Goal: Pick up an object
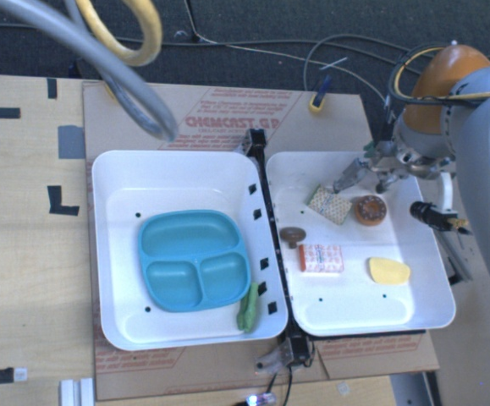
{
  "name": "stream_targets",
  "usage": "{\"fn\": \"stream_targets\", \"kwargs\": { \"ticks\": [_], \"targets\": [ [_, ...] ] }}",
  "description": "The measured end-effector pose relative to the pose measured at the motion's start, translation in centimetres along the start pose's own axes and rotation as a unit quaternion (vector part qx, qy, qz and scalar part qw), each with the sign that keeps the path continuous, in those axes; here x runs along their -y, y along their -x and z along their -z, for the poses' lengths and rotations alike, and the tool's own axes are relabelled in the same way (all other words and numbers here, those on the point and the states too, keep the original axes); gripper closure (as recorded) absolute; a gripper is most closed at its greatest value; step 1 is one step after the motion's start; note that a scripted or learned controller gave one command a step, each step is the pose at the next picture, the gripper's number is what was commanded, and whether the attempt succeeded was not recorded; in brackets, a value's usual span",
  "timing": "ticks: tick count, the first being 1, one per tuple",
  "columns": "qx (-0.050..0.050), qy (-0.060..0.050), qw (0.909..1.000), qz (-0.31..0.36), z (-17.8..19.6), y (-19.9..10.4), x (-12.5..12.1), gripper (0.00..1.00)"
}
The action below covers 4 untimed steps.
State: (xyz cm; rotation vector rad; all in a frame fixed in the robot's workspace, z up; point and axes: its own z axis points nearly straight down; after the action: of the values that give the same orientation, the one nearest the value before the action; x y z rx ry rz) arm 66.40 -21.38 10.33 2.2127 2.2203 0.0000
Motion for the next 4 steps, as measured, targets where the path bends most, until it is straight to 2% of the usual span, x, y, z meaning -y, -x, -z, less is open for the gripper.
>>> {"fn": "stream_targets", "kwargs": {
  "ticks": [1, 2, 4],
  "targets": [
    [0.000, 0.001, 1.0000, 0.000, -1.3, 0.1, -0.3, 0.00],
    [0.001, 0.003, 1.0000, 0.000, -0.2, 0.0, -0.4, 1.00],
    [-0.002, -0.002, 1.0000, -0.001, 9.4, -0.7, -0.4, 1.00]
  ]
}}
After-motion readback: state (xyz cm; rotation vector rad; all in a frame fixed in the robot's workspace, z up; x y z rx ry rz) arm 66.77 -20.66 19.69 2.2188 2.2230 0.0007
